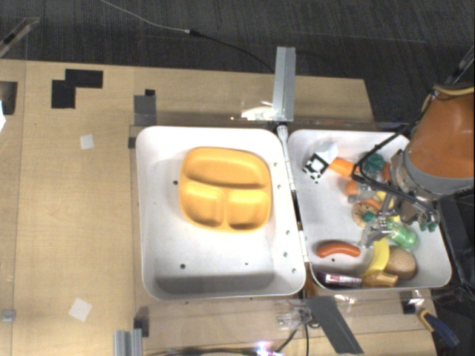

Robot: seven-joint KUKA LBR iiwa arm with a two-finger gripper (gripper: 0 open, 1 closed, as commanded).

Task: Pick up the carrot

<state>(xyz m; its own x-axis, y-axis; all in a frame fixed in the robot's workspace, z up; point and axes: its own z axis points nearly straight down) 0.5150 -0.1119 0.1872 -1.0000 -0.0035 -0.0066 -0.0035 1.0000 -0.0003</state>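
The carrot (342, 167) lies in the right bin (323, 217) near its back edge, orange body to the left and green top to the right, with a black cable crossing just above the top. My gripper (377, 215) hangs low over the middle right of this bin, below the grey arm with its orange band (447, 136). It sits a short way in front and to the right of the carrot, over a clutter of small toys, and nothing is visibly held in it.
The right bin also holds a red sausage (338, 250), a banana (380, 256), a brown potato (401, 262), a green toy (404, 236), a round cookie (363, 213), a marker (342, 278) and a black-and-white tag (317, 165). A yellow divided plate (225, 187) sits in the left bin (159, 221).
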